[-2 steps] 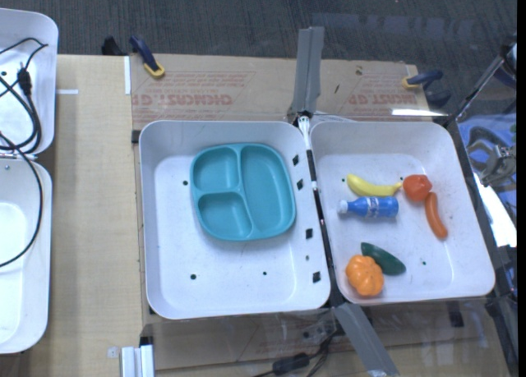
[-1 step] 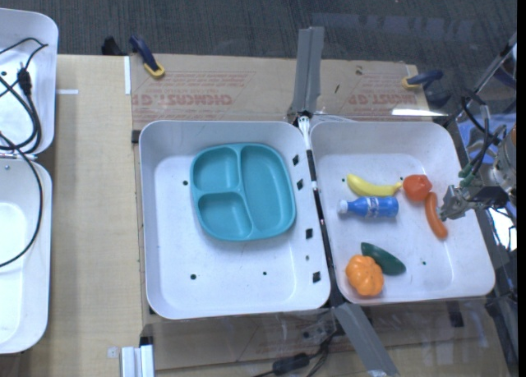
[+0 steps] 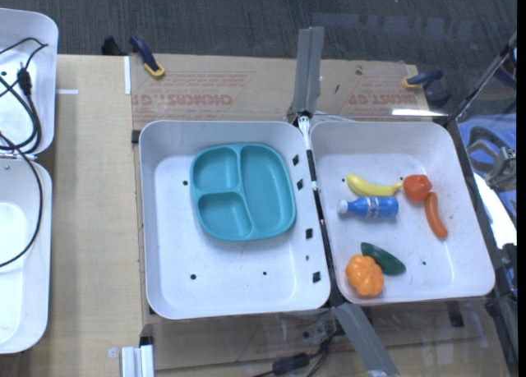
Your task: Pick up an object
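Note:
The right white bin (image 3: 460,277) holds several toy foods. A yellow banana (image 3: 371,184) lies just above a blue bottle (image 3: 370,208) that rests on its side. To their right sit a red tomato (image 3: 417,187) and a long orange-red sausage (image 3: 436,215). Near the bin's front, a dark green vegetable (image 3: 384,259) touches an orange pumpkin-like piece (image 3: 365,276). The left white bin (image 3: 164,268) holds a teal three-part plate (image 3: 243,191).
A grey upright post (image 3: 310,71) stands behind the seam between the bins. Blue-and-yellow clamps (image 3: 146,57) (image 3: 423,80) pin the cardboard sheet at the back. White trays with black cables (image 3: 20,112) lie at the far left.

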Motion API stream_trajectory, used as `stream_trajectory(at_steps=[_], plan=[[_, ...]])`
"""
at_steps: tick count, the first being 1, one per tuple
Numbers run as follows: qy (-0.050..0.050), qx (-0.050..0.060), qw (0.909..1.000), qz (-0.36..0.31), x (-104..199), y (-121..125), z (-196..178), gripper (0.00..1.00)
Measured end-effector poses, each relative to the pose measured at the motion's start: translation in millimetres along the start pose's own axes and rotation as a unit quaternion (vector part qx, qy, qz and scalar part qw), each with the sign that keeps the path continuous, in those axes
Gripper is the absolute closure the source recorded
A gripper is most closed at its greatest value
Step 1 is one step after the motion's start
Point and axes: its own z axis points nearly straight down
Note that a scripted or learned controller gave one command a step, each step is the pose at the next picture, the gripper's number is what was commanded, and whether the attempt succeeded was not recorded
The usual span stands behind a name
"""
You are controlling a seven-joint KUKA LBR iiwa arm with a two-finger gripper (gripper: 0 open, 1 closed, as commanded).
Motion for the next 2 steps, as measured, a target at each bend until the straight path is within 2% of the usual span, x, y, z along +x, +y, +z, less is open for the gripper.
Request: stream_trajectory(at_steps=[1,2], plan=[[0.001,0.001,1.0000,0.002,14.7,-0.6,120.7,1.00],[0.000,0.000,1.0000,0.000,-15.6,-0.1,18.4,1.00]])
